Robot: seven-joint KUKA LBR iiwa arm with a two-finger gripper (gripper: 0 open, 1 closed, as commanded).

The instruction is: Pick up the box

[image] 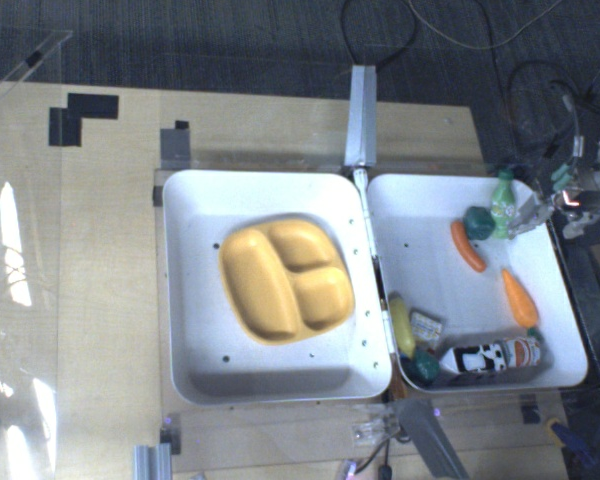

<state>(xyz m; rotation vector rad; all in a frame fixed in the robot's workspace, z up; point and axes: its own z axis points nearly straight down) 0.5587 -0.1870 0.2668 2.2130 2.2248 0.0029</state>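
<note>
Hovering at the right bin (570, 298) rim, the jaws (536, 214); aperture unclear.

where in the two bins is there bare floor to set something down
Right bin: its middle is bare, bordered by the two carrots to the right and the yellow item lower left. Its front edge is crowded by the black-and-white box. Left bin: only margins around the yellow tray, widest in front.

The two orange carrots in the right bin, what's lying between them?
Nothing: between the upper carrot and the lower carrot the camera view shows bare white floor of the right bin.
</note>
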